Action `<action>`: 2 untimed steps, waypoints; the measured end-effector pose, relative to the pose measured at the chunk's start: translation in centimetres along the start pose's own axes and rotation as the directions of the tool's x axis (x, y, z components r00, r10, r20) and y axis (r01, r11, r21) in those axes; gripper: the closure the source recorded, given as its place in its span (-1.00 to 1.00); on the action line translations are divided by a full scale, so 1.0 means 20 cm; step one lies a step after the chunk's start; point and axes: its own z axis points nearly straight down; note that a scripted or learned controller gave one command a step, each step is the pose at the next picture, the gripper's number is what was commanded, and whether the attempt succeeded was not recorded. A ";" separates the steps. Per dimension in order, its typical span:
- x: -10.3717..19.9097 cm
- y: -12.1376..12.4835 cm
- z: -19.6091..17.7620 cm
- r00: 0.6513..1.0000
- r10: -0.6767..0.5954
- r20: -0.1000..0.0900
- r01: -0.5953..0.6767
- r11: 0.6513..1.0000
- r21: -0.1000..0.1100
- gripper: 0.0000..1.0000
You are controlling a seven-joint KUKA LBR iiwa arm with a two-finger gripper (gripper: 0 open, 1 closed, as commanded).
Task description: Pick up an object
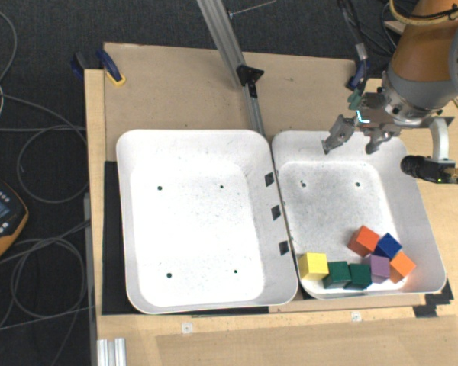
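Note:
Several small blocks lie clustered in the near right corner of the right bin (320, 197): a yellow block (314, 264), two green blocks (348, 274), a purple block (380, 266), a blue block (388, 245), and two orange blocks (362, 240). My gripper (356, 141) hangs above the far edge of the right bin, well away from the blocks. Its two fingers are spread apart with nothing between them.
The left bin (191, 219) sits beside the right one, joined by black clips (275, 212). A slanted metal pole (229, 44) rises behind the bins. Cables lie on the dark floor at left. A blue and yellow clamp (111, 65) grips the bench's far left corner.

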 end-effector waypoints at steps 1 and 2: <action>0.00 0.00 -0.01 1.000 0.000 0.001 0.000 1.000 -0.005 -1.00; 0.01 -0.02 0.20 1.000 0.001 0.001 -0.001 1.000 0.000 -1.00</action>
